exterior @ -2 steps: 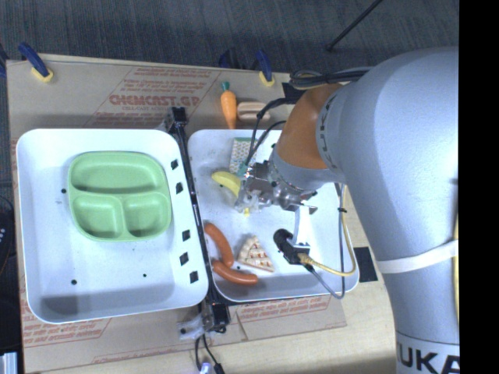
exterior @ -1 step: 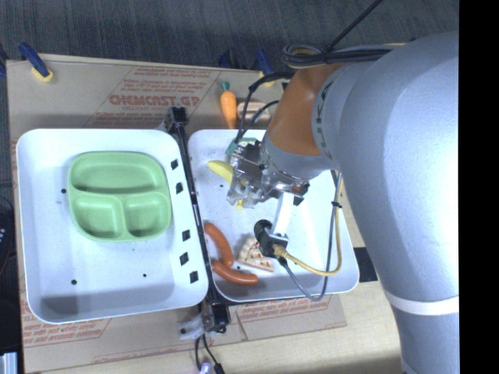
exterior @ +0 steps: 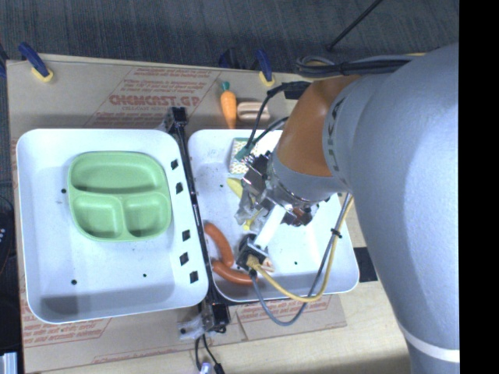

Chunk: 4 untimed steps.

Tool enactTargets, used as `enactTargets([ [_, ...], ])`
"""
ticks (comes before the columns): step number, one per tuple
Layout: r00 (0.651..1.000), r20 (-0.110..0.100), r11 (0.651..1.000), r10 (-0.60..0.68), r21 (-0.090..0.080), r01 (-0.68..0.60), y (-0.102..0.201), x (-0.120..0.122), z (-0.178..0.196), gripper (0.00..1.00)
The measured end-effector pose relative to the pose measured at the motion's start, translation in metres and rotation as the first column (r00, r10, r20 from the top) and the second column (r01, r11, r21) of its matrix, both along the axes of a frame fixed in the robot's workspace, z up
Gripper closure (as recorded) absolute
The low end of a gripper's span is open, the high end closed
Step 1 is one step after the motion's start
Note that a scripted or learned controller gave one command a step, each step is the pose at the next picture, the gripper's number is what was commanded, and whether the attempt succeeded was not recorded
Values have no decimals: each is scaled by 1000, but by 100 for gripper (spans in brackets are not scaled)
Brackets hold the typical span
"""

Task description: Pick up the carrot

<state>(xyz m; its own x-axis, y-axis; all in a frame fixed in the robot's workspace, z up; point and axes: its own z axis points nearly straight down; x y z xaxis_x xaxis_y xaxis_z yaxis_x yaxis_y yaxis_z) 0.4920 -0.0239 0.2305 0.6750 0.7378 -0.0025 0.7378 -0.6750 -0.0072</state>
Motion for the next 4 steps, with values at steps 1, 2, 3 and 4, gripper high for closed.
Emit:
enactTargets([
  [1,849,1,849,-529,-3,529,26,-16,13,100],
  [2,835,-1,835,-550,-4,550,87,-17,-40,100],
  [3,839,-8,839,-544,-4,544,87,-17,-30,100],
  [4,845,-13,845,-535,-4,535,88,-17,-21,100],
])
